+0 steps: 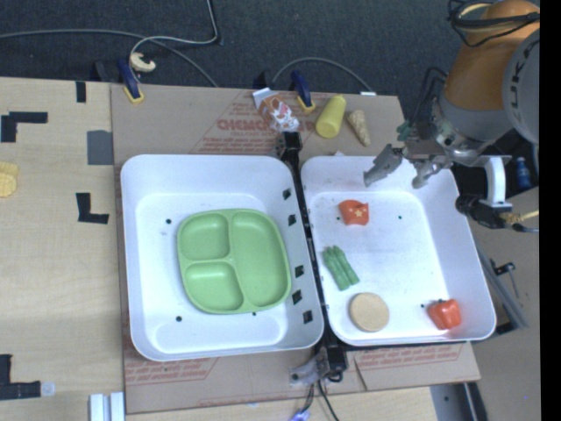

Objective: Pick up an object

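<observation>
The gripper (402,173) is seen spread apart over the right bin (465,244), at its twelve o'clock edge, with nothing between the fingers. A red tomato piece (353,211) (the nearest object) lies at seven o'clock from it, apart.

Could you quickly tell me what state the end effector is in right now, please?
End effector: open, holding nothing, fingers spread above the far edge of the right bin, beyond the red toy.

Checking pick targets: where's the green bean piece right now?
In the right bin, near its left wall: the green bean piece lies below the red tomato and above-left of the tan round disc.
</observation>
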You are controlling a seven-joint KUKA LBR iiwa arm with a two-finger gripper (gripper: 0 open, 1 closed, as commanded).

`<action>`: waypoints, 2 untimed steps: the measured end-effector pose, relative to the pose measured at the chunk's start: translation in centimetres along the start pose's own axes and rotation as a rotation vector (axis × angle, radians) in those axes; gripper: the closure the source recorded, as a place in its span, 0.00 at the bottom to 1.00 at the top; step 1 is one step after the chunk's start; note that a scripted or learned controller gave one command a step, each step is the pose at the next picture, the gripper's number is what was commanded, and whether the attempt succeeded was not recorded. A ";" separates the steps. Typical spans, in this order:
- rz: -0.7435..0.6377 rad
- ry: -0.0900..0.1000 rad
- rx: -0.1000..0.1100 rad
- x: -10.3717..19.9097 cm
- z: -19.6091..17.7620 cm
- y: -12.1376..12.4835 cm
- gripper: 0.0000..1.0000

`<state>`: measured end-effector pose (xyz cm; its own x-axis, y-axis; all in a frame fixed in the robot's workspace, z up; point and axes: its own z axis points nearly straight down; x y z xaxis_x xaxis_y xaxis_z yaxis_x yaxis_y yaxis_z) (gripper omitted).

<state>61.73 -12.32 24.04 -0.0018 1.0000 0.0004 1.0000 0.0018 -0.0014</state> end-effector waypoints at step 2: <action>0.001 -0.002 -0.003 2.0 15.4 1.1 0.00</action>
<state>62.76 -10.31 8.60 -0.0012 1.0000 -0.0015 1.0000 0.0012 0.0013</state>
